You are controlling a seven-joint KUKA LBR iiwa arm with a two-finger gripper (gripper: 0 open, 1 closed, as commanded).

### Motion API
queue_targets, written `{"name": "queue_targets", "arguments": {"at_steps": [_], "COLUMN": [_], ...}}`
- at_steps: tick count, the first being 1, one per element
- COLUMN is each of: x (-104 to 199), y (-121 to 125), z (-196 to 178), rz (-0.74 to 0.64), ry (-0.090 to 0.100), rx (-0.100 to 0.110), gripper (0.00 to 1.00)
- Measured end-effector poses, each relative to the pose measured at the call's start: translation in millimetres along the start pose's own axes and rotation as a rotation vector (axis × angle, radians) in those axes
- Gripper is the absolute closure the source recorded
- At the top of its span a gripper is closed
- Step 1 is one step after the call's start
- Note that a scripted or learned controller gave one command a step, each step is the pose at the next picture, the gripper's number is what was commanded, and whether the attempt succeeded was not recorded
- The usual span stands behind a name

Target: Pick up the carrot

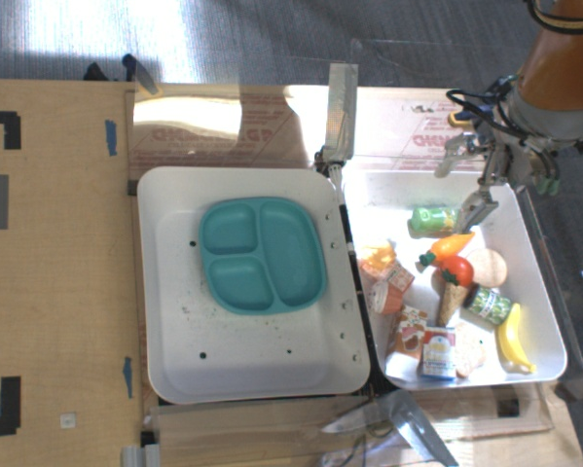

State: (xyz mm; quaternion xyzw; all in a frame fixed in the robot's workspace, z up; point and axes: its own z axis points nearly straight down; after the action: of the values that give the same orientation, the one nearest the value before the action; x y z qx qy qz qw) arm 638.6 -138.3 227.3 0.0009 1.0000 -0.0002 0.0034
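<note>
Landmark: right bin (539, 261), the white tray on the arm's side; everything below is placed against it.
Carrot (447, 246): orange, lying near the middle of the right bin, its green end pointing toward the bin's left wall; nothing grips it.
Gripper (478, 212): over the far half of the right bin, fingertips just above and beyond the carrot; fingers look slightly spread, with a small gap and nothing between them.
Arm (554, 56): grey with orange band, above the right bin's far right corner.
Green can (431, 221): on its side, in the right bin's far part, just left of the gripper.
Tomato (457, 270): red, touching the carrot on its near side.
Banana (512, 343): yellow, along the right bin's right wall, near corner.
Green jar (490, 305): between tomato and banana.
Small cartons (437, 350): clustered at the right bin's near wall.
Left bin (164, 290): touching the right bin's left wall.
Teal divided plate (262, 254): in the left bin's middle, well apart from the right bin's contents.
</note>
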Motion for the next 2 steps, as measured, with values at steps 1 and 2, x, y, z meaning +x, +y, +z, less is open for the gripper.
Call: {"name": "queue_targets", "arguments": {"at_steps": [1, 2], "x": [14.2, 40.6], "y": [-42.2, 12.5], "z": [137.3, 138.8], "rz": [0.096, 0.132], "ry": [-0.007, -0.001], "rx": [0.001, -0.002], "gripper": [0.0, 0.0]}}
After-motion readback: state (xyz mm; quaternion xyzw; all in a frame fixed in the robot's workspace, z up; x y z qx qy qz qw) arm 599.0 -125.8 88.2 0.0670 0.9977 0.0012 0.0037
